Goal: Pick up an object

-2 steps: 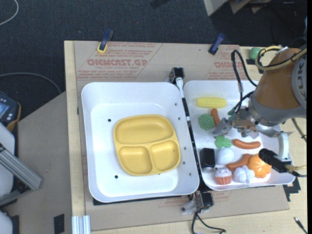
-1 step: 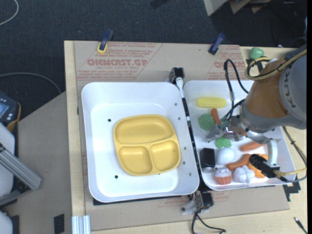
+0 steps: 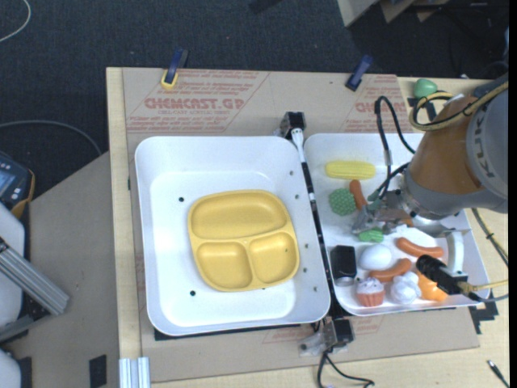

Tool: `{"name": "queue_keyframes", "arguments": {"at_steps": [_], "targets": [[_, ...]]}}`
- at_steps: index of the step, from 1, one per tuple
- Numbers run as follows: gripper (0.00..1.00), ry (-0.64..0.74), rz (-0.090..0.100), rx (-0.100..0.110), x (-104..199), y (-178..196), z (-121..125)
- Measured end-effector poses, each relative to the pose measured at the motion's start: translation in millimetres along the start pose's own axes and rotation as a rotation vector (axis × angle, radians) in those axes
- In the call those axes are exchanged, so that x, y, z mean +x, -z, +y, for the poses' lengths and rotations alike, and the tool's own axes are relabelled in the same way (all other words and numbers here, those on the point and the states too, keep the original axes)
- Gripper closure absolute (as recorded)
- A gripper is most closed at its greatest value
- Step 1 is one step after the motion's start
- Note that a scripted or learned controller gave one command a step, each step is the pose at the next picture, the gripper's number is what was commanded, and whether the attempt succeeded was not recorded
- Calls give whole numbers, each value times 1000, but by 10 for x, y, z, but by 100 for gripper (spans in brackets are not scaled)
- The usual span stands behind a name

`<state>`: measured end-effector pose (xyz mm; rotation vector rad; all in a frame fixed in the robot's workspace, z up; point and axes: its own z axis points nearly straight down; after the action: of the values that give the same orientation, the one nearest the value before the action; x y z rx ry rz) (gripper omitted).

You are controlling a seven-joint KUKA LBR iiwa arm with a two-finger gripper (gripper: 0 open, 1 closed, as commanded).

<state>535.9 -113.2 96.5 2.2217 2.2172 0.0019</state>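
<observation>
camera view | your end effector (image 3: 376,214) hung low over the right bin (image 3: 323,148), among the toy food | whether it was open or gripping anything, you could not tell | green toy piece (image 3: 371,235) lay just below it, nearest; white egg (image 3: 375,257) beyond; yellow corn (image 3: 350,169) lay crosswise farther up | yellow tray (image 3: 241,240) sat in the left bin (image 3: 153,217).

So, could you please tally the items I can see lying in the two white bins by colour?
Yellow: 2, the divided tray and the corn cob
Green: 2, one beside the carrot and one below it
Orange: 4
White: 2
Black: 1
Pink cupcake: 1
Total: 12, though the arm hides part of the right bin.
</observation>
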Motion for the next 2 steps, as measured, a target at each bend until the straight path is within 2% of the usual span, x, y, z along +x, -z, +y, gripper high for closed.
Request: {"name": "queue_keyframes", "arguments": {"at_steps": [1, 2], "targets": [[100, 4, 0, -2, 79, 483, 65], [100, 2, -1, -3, 26, 967, 1]]}}
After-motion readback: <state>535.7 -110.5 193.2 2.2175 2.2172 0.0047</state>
